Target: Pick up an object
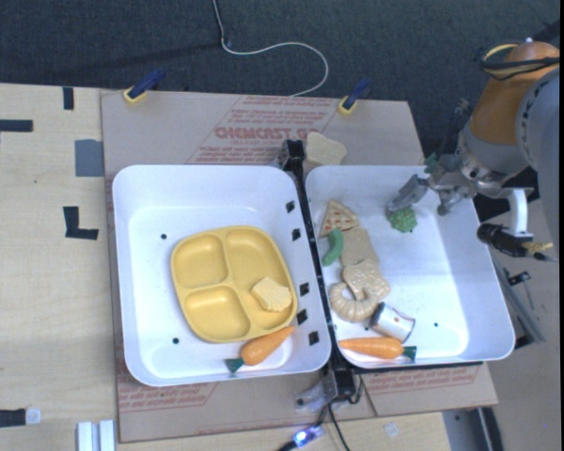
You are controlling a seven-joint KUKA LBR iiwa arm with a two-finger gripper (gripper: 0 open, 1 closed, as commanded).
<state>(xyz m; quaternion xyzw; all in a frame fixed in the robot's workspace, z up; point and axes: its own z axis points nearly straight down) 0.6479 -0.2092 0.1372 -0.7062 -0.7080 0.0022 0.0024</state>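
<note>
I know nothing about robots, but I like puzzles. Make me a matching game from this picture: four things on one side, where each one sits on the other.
Things:
1. yellow divided plate
2. broccoli floret
3. small tin can
4. pale food piece

Places:
A. right bin, near its front edge
B. on the rim between the two bins, at the back
C. left bin
D. right bin, just below the pincer

Pairs: 1-C, 2-D, 3-A, 4-B

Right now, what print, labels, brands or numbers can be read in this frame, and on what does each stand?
Red print on the cardboard sheet above the bins: upside down and blurred, not readable with confidence.
Fainter red print on the cardboard's lower edge: too small to read.
Black marks on the wooden bench: plain shapes, not letters.
Nothing readable on the bins, the toys or the arm.
</note>
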